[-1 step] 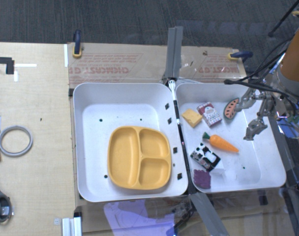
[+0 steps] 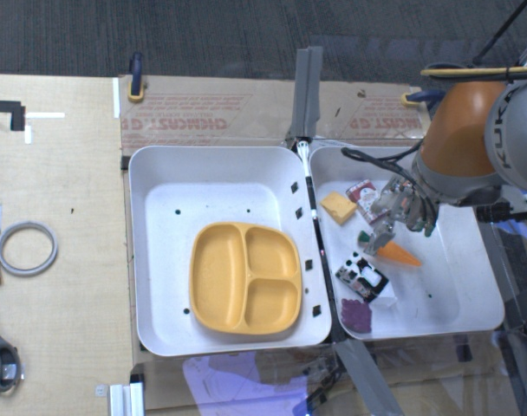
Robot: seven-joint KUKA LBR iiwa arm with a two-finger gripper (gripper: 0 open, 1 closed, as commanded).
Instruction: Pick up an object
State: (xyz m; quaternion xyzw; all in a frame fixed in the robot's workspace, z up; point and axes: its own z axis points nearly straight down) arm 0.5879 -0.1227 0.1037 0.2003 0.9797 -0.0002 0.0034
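Note:
The right bin (image 2: 454,306) holds several small items: a yellow cheese-like block (image 2: 338,207), a red and white packet (image 2: 362,191), an orange carrot-shaped piece (image 2: 400,254), a black and white toy (image 2: 362,277) and a purple lump (image 2: 356,316). My gripper (image 2: 387,229) hangs low over this bin, just above the carrot's left end and right of the yellow block. Its fingers (image 2: 374,235) point down and left, and a small green bit shows near their tips. Nothing is clearly held between them.
The left bin (image 2: 159,232) carries a yellow three-part plate (image 2: 245,278). A grey divider post (image 2: 307,94) rises between the bins at the back. On the bench to the left lie a grey ring (image 2: 24,248) and scissors (image 2: 2,362).

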